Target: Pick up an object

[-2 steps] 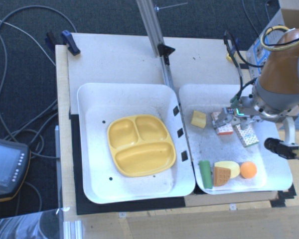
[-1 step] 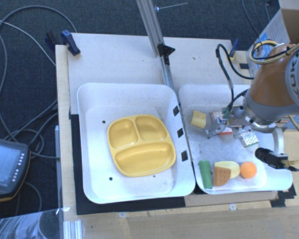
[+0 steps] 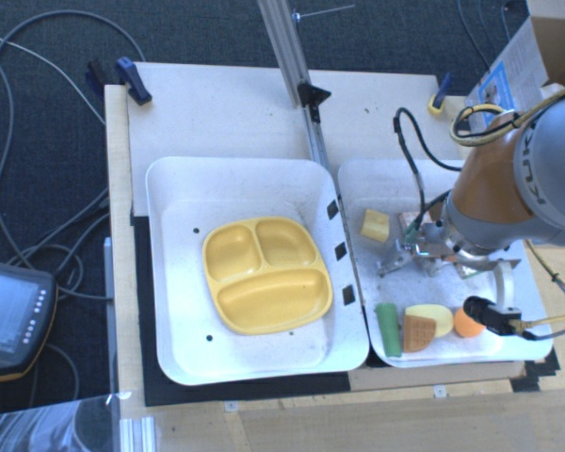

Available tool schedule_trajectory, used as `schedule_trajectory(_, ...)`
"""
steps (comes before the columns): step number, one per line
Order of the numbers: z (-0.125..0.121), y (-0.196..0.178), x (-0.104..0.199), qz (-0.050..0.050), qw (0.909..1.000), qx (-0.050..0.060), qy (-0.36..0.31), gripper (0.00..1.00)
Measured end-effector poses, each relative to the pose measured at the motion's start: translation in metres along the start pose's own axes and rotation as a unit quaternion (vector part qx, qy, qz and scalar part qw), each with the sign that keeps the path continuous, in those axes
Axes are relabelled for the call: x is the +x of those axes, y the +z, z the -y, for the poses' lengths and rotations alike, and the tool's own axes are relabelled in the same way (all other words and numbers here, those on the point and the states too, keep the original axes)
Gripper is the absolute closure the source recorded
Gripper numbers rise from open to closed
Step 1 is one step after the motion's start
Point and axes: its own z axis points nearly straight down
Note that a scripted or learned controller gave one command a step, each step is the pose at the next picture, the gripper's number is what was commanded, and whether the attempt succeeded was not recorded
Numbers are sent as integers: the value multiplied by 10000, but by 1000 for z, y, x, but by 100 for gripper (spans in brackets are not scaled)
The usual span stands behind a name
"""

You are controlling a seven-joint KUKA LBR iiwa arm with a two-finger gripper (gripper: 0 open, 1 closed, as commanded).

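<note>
- Dark carpet strewn with grey cables surrounds a pale wooden bench (image 3: 217,102) that carries two shallow white bins side by side.
- Left white bin (image 3: 169,252): a yellow plastic divided tray (image 3: 266,274) sits near its centre, with nothing else in it.
- Right white bin (image 3: 381,182) holds the candidates: a small pale-yellow block (image 3: 375,224) near its left wall, and, along its near edge, a green cylindrical stick (image 3: 387,329), a tan wedge-shaped piece (image 3: 418,331), a pale-yellow rounded piece (image 3: 436,318) touching the wedge, and an orange ball (image 3: 466,323).
- Grey arm with the orange band (image 3: 494,191) reaches over the right bin, its metal two-finger gripper (image 3: 402,255) low near the bin's middle, just beside the block but apart from it.
- Whether the fingers are spread or closed cannot be made out; nothing is seen between them.
- Judged step: the approach, with no object yet taken.
- Next move, as a judgement: settle on one target, probably the nearby block, centre over it, descend squarely and close without pushing it against the left wall.
</note>
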Motion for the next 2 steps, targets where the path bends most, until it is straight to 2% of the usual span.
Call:
schedule_trajectory(1, -2, -14, 0, 3, 10000, -41, -3, 100)
schedule_trajectory(2, -2, -58, 5, 14, 10000, -62, -7, 100)
